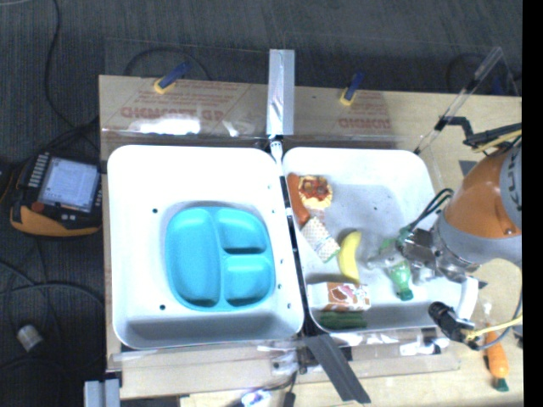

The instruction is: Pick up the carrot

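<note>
My gripper (405, 265) hangs over the right bin (373, 166), can't tell its state. The tapered orange carrot (498, 365) lies outside on the wooden bench (407, 108), well apart.

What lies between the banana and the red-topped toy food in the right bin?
In the camera view, a pale chequered packet lies slanted between the banana and the red-topped toy food.
</note>
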Controlling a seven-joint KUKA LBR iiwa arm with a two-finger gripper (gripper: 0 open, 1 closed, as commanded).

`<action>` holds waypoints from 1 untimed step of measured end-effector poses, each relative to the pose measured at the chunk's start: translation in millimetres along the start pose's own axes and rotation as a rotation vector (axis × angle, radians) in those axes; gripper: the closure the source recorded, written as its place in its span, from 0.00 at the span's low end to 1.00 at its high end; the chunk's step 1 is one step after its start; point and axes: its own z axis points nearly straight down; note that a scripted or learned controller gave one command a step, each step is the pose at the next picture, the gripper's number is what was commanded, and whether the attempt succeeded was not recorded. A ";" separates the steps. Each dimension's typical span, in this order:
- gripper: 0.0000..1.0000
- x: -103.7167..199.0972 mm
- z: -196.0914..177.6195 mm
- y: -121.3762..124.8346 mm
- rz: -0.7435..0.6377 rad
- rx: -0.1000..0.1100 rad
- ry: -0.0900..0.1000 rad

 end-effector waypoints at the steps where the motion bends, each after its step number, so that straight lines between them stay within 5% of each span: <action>1: 0.00 11.5 -0.8 -4.7 0.015 -0.011 -0.012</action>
